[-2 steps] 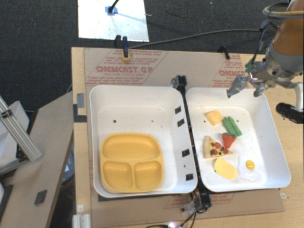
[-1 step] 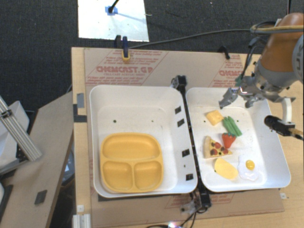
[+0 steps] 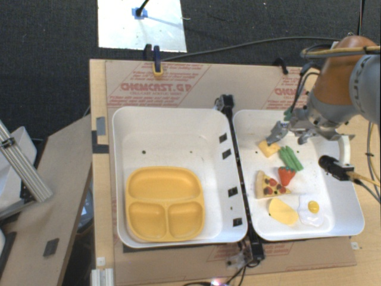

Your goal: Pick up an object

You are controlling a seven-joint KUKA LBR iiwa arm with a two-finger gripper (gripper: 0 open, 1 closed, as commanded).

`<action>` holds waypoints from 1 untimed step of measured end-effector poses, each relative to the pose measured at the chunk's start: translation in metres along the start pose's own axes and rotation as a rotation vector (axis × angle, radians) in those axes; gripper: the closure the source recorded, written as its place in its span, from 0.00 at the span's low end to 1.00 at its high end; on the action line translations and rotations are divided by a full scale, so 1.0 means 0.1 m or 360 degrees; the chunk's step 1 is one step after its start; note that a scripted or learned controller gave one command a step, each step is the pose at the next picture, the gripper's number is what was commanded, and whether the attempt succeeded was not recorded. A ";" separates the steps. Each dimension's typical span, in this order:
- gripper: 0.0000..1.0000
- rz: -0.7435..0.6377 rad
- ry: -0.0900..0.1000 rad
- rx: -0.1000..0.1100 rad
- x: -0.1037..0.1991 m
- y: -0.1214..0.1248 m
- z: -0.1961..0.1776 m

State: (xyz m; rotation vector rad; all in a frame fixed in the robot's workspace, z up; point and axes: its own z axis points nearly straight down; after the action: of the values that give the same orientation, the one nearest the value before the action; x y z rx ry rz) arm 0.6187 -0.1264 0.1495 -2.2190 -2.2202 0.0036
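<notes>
At right centre, the gripper [image 3: 290,134] is hung over the right bin [image 3: 351,222], jaws apart, nothing held, the cheese wedge [image 3: 268,149] just beside one finger. It may get nudged aside.

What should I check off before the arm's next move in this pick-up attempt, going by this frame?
1. Gripper over the right bin: ok, it hangs near the bin's far side.
2. A target close by: ok, the yellow cheese wedge lies just beside the fingertips.
3. Something between the fingers: not ok, nothing is visibly held.
4. Neighbours crowding the target: cannot tell; the green beans lie close to the wedge.
5. Left bin out of the way: ok, its yellow divided plate sits far from the gripper.
</notes>
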 end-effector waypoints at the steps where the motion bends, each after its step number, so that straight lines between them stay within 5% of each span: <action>1: 0.00 -0.0007 -0.0005 -0.0018 0.05 0.06 0.58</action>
State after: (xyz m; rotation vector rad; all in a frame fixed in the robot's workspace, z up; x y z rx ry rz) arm 0.6244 -0.1213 0.0917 -2.2211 -2.2321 -0.0056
